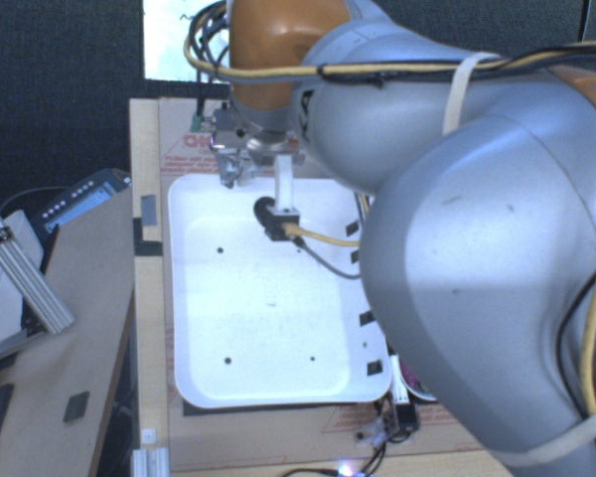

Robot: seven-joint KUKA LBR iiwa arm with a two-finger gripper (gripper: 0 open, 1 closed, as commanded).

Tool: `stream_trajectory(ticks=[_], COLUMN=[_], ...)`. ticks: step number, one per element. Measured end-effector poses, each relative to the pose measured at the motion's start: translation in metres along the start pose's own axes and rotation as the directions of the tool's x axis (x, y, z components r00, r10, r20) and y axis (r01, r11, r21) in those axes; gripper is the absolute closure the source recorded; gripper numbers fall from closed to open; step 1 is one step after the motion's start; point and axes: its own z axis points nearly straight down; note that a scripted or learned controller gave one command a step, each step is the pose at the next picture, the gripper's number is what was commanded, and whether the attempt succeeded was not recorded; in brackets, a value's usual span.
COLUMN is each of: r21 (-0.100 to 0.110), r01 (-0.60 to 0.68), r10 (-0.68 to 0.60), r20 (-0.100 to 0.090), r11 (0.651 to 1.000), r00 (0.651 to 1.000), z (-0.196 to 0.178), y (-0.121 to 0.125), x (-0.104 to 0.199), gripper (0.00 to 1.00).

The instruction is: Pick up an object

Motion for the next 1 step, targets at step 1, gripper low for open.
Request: stream_trajectory(ticks=[1], r21=[0.02], r01=[0.0], r10=[0.0], r20=[0.006], r11=[1.0], r00=[1.0], z=[0.1291], y=[-0.007], x=[-0.0018], gripper=[1.0])
